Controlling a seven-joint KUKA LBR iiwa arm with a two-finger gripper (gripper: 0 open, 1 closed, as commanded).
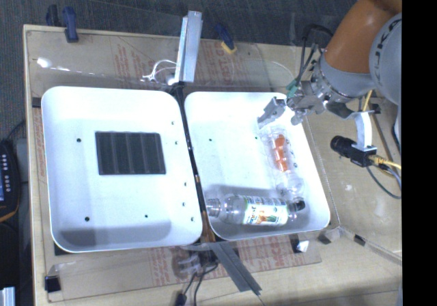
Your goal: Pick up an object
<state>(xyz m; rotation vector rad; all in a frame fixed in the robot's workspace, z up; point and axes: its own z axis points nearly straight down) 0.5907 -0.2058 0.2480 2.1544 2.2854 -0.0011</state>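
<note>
In the right bin (225, 127), a clear bottle with an orange label (281, 158) lies lengthwise along the right wall. A second clear bottle with a green and orange label (251, 210) lies across the front wall. A dark ridged rectangular slab (130, 153) lies flat in the left bin (68, 182). My gripper (282, 113) hangs over the right bin's back right part, just beyond the far end of the orange-label bottle. Its fingers stand open with nothing between them.
A metal divider bar (189, 45) rises behind the seam between the bins. Blue clamps (68, 21) sit on the bench's back edge. The arm's orange band (355, 31) is at the right, over the bench.
</note>
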